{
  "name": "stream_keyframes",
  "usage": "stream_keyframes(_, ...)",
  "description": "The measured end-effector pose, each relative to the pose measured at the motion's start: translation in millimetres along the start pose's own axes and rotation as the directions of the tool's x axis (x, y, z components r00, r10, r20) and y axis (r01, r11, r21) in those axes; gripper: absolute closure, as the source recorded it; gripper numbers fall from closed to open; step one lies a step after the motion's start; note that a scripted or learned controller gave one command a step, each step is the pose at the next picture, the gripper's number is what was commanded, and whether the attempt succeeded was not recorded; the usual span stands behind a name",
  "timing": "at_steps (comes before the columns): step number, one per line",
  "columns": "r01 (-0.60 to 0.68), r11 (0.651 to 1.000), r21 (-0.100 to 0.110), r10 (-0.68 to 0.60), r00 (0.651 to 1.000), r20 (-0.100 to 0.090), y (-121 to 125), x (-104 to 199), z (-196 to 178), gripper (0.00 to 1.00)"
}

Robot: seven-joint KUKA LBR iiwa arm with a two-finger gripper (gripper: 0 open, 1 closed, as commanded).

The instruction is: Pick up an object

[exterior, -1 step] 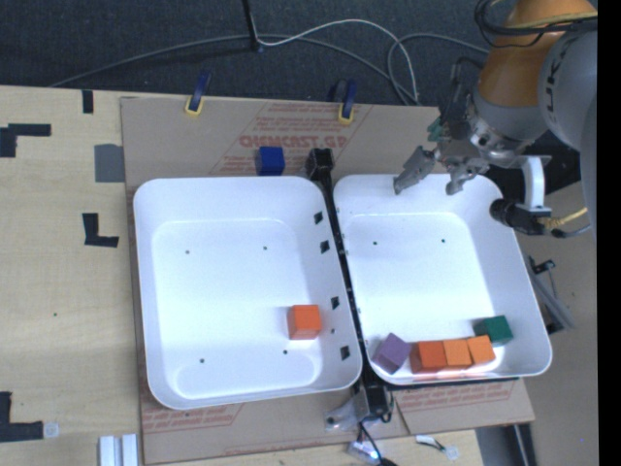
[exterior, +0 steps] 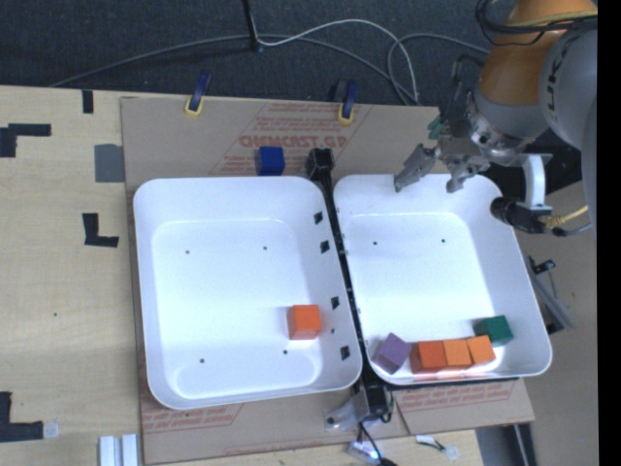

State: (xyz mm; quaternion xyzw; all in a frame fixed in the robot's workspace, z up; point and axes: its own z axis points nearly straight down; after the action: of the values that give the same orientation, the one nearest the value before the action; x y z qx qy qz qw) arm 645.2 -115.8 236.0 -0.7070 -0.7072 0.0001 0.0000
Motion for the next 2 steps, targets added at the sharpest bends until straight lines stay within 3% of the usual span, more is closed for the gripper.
stream_keyframes(2, 0.0, 1.0, 0.006, 0.0, 1.0, -0.001, -2, 4, 107, 0.0)
